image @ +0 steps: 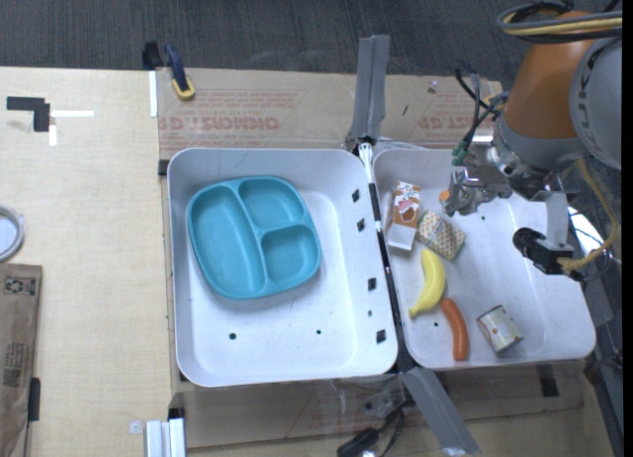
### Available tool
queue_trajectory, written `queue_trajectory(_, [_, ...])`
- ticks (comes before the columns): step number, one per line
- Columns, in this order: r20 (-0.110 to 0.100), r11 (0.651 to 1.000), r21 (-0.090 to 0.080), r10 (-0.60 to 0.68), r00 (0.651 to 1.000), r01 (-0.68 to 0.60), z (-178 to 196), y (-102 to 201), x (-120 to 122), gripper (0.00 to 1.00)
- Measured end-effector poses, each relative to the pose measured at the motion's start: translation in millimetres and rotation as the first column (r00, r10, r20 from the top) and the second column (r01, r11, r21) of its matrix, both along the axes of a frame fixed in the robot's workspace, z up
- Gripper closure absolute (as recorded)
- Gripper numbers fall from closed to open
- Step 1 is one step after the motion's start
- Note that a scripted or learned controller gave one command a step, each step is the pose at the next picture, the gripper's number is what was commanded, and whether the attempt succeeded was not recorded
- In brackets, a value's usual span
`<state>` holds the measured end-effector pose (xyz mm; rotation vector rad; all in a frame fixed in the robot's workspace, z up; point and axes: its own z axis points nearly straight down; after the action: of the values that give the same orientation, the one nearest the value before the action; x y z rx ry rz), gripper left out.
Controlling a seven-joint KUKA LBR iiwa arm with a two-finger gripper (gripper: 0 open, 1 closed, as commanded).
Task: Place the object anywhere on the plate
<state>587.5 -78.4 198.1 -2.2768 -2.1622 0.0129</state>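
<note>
A blue divided plate (pixel 254 236) lies in the left bin (pixel 198 346). The right bin (pixel 554 346) holds a small red and white carton (pixel 403 212), a tan checkered block (pixel 441 236), a yellow banana (pixel 429 283), an orange sausage (pixel 456 327) and a small tin can (pixel 497 328). My gripper (pixel 462 196) hangs over the back of the right bin, just right of the carton and above the checkered block. I see nothing held in it.
A grey divider runs between the two bins (pixel 374 237). The arm's grey and orange body (pixel 554 99) with its cables covers the right bin's far right corner. Cardboard lies behind the bins (pixel 257 109).
</note>
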Motion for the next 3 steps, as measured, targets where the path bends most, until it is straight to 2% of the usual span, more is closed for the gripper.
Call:
queue_trajectory(1, [0.004, 1.000, 0.003, -0.031, 1.000, 0.031, -8, 100, 39, 1.00])
queue_trajectory(2, [0.005, 0.998, 0.002, 0.068, 0.998, -0.068, -7, 152, 32, 1.00])
queue_trajectory(3, [0.005, 0.998, 0.002, 0.068, 0.998, -0.068, -7, 152, 32, 0.00])
